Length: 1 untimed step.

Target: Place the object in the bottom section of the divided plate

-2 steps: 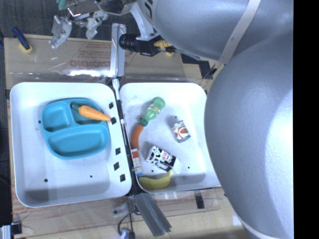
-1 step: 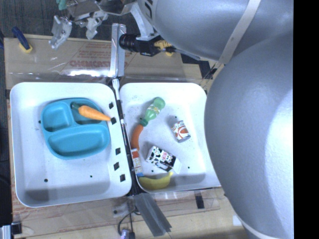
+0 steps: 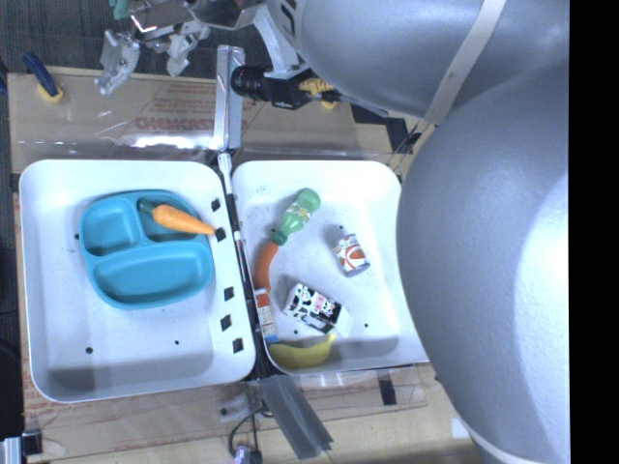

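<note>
A wooden bench [image 3: 58,423] under dark ribbed flooring [image 3: 48,17].

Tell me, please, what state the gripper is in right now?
Gripper: open, holding nothing, up above the bench beyond the left bin.

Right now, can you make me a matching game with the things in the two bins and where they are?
Things:
1. carrot
2. banana
3. can
4. green bottle

Places:
A. right bin, bottom edge
B. blue plate, upper right section
C. right bin, top middle
D. right bin, right of the bottle

Pairs: 1-B, 2-A, 3-D, 4-C
</note>
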Motion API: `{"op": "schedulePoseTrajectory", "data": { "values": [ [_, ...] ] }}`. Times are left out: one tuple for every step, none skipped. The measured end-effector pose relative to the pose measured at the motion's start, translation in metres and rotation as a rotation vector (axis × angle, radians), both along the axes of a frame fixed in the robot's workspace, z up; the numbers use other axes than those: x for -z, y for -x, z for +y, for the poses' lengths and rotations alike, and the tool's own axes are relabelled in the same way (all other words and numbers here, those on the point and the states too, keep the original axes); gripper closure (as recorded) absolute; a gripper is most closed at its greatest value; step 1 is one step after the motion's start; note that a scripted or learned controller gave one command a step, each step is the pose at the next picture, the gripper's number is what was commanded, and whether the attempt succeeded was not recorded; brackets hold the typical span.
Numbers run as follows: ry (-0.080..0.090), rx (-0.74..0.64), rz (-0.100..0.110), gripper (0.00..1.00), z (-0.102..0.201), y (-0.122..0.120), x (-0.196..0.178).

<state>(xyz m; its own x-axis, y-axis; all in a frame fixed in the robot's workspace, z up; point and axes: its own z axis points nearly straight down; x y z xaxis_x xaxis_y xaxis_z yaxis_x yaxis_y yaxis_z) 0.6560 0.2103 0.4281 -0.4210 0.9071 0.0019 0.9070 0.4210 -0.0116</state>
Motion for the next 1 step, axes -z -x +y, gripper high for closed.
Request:
{"op": "schedulePoseTrajectory", "data": {
  "values": [
    [0.003,0.086,0.002,0.00,-0.0211,0.0001,0.0134]
  ]
}}
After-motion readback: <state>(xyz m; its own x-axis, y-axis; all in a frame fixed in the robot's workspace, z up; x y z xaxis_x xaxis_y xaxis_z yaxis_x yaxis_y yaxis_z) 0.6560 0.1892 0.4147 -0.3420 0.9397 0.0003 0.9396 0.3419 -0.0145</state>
